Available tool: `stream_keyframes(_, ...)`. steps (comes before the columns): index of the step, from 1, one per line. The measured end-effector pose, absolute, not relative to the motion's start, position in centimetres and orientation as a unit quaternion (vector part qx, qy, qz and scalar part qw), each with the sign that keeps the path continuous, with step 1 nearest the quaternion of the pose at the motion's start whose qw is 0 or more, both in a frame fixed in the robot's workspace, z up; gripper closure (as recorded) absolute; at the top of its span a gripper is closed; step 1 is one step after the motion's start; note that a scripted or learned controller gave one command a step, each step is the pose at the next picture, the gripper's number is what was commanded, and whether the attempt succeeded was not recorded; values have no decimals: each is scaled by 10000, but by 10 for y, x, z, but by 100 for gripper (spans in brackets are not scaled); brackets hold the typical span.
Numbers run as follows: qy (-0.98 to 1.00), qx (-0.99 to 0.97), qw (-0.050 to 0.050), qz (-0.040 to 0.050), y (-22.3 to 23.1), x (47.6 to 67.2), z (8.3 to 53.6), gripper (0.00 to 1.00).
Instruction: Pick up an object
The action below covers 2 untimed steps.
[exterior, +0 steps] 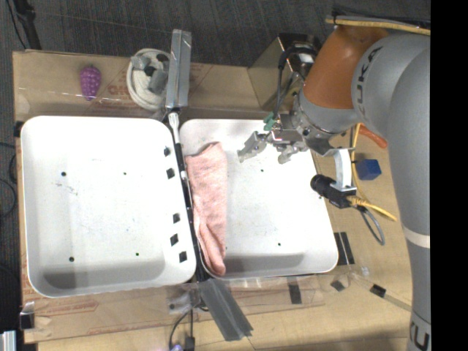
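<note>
At the near edge of the bench (307, 320) a grey metal bar (225, 309) juts out at a slant from below the seam between the two bins, with strips of black tape lying on the wood to its right. Above it sit the two shallow white bins side by side: the left bin (95, 203) with a few small dark specks on its floor, and the right bin (292, 218). In the right bin a pink cloth (207, 199) lies in a long crumpled strip, pressed against the bin's left wall and running from near the far edge to the near corner. Farther back, over the far part of the right bin, the gripper (267, 148) hangs at the end of the grey arm (395, 93), which comes in from the right with its orange band (329, 64) above the wrist. The gripper's two metal fingers are spread apart with nothing between them, and they sit well to the right of the cloth, not touching it. A small blue block (370, 168) lies on the bench just right of the right bin. Beyond the bins, on the far strip of the bench, a coil of white cord (148, 79) rests near an upright grey post (178, 68), and a small purple object (90, 81) lies farther left.
</note>
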<state>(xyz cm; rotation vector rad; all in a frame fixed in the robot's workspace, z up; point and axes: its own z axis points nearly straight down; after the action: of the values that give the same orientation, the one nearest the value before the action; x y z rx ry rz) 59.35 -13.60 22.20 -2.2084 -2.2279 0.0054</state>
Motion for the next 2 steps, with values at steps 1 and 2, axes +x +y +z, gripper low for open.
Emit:
stream_keyframes(1,-7111,-7031,17,17,-132,656,111,0)
stream_keyframes(2,-7283,-6852,19,8,-90,657,92,0)
